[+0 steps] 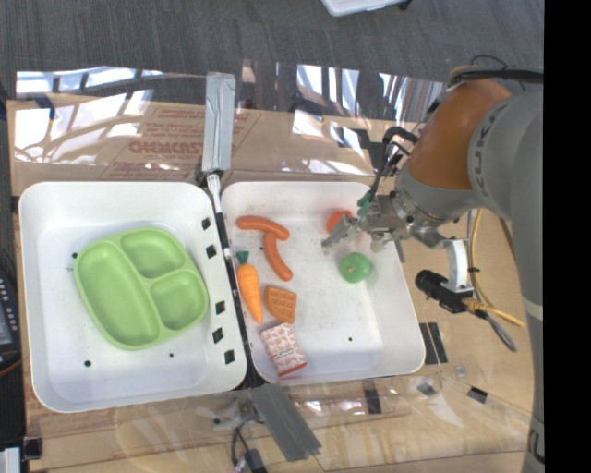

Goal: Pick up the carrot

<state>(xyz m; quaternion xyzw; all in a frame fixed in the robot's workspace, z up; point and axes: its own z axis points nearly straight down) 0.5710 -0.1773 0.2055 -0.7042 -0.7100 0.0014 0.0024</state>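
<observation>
The carrot (248, 290) is lying far left of the gripper (355, 231). The arm is reaching in from the right. I cannot tell how the gripper is standing.

So the surface (305, 139) is a tan cardboard-looking top with faded red print on it, and there's a glossy clear sheet over it that's catching window-ish reflections along the back edge and again down at the front. Behind it the floor (185, 32) is dark grey ribbed carpet, with the corner of something white (365, 6) poking in at the top. Strips of grey tape (218, 120) run across the surface, plus a few small black bits on the right side.
</observation>
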